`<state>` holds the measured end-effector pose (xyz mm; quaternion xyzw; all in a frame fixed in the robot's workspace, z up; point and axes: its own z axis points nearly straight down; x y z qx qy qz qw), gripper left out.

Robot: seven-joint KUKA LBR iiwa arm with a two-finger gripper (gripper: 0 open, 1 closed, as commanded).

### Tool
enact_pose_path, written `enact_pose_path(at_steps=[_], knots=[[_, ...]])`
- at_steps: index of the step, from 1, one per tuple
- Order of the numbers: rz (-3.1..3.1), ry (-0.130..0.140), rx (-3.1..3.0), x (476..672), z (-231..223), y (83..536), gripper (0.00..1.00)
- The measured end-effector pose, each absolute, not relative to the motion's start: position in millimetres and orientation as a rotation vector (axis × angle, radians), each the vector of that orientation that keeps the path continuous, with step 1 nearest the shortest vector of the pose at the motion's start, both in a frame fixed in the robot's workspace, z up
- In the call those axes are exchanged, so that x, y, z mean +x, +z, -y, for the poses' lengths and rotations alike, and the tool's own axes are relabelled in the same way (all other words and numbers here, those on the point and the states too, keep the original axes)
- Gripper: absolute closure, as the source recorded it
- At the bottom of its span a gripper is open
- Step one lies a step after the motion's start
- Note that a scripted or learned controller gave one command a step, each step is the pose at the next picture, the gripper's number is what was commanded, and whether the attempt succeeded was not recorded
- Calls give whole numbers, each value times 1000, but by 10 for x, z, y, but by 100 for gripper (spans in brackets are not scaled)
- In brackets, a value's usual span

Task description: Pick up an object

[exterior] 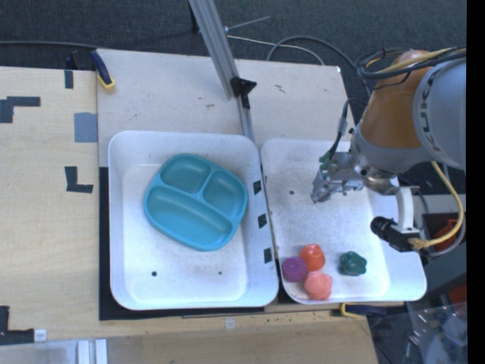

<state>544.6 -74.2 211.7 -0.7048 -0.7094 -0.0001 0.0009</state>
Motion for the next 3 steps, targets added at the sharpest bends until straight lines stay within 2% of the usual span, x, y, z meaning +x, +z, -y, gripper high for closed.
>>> enact_pose_path(at_steps=[1,3], knots=[[2228,0,-2212,5679,284,2040,100],[2228,-3,-2214,6242,-613,2310,100]])
